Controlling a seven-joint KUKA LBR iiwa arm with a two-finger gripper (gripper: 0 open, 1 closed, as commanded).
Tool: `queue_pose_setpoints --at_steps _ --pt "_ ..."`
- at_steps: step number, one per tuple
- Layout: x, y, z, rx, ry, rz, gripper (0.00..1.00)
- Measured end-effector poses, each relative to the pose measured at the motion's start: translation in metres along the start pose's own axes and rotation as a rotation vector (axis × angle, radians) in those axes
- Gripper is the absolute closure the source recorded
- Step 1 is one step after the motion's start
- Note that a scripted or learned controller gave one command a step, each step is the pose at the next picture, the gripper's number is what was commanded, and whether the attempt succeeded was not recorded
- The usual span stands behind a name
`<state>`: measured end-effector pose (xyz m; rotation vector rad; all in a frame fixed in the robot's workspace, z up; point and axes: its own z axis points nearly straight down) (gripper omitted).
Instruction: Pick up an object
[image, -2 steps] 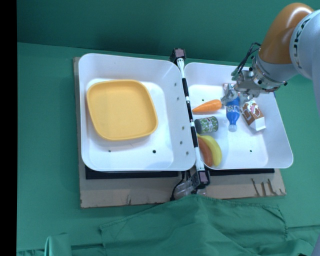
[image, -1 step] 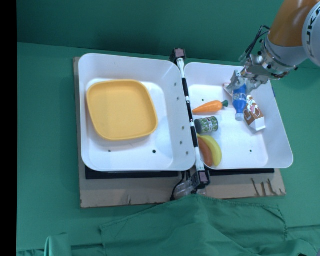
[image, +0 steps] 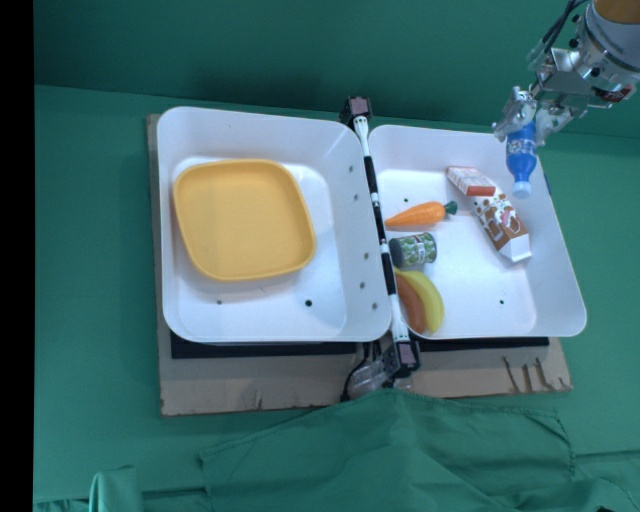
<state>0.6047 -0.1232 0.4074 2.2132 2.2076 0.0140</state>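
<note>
Blue bottle up, lift nearly done

From your left: the yellow plate (image: 242, 218) fills the left bin (image: 190, 130); the right bin (image: 560, 300) keeps carrot (image: 422, 214), can (image: 413, 249), carton (image: 494, 211). At far right the gripper (image: 524, 116) pinches the blue bottle (image: 520, 160), hanging over the bin's rim; you'd only need it raised clear.

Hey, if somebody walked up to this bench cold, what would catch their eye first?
Probably the big yellow plate lying in the left bin. Next, the gripper above the far right corner of the right bin, with a blue bottle hanging between its fingers. Then the cluster in the right bin: a carrot, a small green can, a juice carton and a mango slice.
</note>
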Motion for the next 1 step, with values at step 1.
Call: queue_pose_setpoints --at_steps 1 --pt "-0.0180 -0.0035 0.0134 0.015 0.002 0.004 1.00"
